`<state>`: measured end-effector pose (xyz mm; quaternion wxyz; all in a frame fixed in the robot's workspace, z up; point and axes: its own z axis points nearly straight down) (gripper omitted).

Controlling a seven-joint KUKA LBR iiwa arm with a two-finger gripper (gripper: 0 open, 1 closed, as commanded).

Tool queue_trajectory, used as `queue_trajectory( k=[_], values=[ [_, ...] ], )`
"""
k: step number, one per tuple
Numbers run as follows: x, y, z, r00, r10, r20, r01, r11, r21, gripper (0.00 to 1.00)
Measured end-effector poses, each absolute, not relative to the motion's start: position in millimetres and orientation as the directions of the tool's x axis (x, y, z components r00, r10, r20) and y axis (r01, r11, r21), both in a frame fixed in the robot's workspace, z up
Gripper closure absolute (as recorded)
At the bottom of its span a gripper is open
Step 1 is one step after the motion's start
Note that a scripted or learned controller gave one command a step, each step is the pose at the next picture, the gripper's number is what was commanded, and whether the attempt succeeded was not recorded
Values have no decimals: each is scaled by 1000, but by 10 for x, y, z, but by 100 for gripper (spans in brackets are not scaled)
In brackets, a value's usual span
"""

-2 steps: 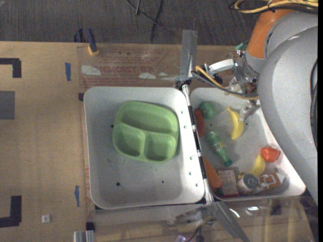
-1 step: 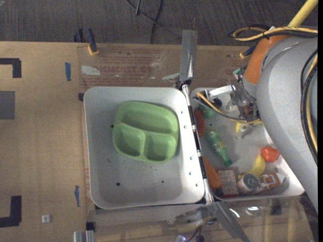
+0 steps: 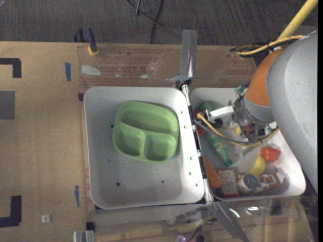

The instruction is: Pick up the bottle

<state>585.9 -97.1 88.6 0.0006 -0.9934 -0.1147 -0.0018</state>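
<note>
Plywood bench (image 3: 45, 135) over dark carpet, two shallow white bins side by side: the left white bin (image 3: 101, 185) carries a light-green three-compartment plastic tray (image 3: 146, 131), and the right white bin (image 3: 295, 183) holds a clutter. In that clutter a clear plastic bottle with a green label (image 3: 218, 147) lies on its side near the bin's nine o'clock wall, with the grey-and-orange arm's two-finger gripper (image 3: 242, 122) hovering at about two o'clock from it, apart from it; whether it is clenched or released cannot be told. To do the pick well, I judge, the gripper should shift toward eight o'clock, straddle the bottle across its narrow width, and stay clear of the orange piece (image 3: 212, 178) at six o'clock and the yellow cable (image 3: 222, 135) crossing nearby.
</note>
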Motion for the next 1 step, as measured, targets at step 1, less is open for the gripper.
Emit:
queue_trajectory(
  k=[1],
  values=[
    [5770, -837, 1986, 979, 202, -2, 202, -979, -2, 0]
  ],
)
